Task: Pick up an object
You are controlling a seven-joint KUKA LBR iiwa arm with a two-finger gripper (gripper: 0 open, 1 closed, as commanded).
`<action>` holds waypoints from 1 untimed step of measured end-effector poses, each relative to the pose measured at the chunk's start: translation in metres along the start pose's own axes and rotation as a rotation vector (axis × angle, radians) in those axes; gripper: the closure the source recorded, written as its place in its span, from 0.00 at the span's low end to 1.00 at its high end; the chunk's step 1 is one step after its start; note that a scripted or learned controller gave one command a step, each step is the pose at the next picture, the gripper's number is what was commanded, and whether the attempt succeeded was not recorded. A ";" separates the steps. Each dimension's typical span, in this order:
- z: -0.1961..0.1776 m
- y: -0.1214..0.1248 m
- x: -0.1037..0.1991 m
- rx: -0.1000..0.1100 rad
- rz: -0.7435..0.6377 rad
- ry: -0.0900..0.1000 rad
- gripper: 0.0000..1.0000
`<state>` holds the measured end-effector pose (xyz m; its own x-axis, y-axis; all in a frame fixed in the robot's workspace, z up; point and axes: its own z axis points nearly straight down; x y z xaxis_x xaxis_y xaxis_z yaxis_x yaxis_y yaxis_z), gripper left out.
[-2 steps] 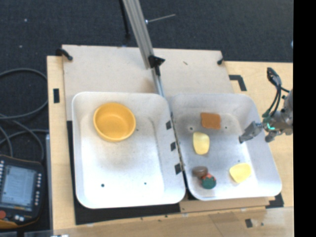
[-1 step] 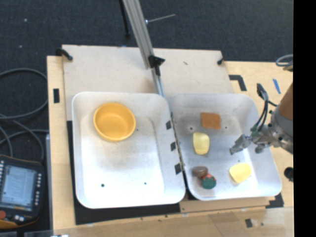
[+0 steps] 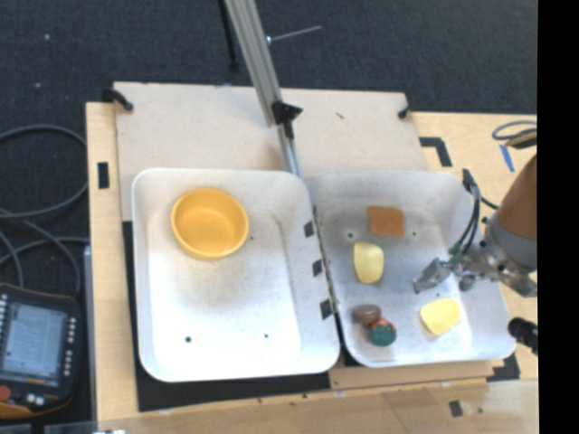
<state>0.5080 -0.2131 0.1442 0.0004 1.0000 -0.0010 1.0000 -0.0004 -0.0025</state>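
Observation:
The right bin [image 3: 412,191] holds a brown square block [image 3: 386,221] at the back and a pale yellow rounded piece [image 3: 368,262] in the middle. A yellow wedge [image 3: 441,316] lies near the front right. A dark brown lump [image 3: 365,314] touches a green and red piece [image 3: 383,333] at the front. My gripper [image 3: 441,274] hangs over the right side of this bin, just above the yellow wedge and to the right of the pale yellow piece. I see nothing between its fingers.
In the left bin [image 3: 226,351], a yellow bowl [image 3: 210,222] sits at the back left. A metal post [image 3: 258,57] rises behind the bins. Cables and a control pendant [image 3: 32,342] lie left of the bench.

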 end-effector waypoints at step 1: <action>0.044 0.001 -0.001 -0.005 0.000 -0.002 0.00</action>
<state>0.5087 -0.2144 0.1001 0.0008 1.0000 -0.0028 1.0000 -0.0008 0.0022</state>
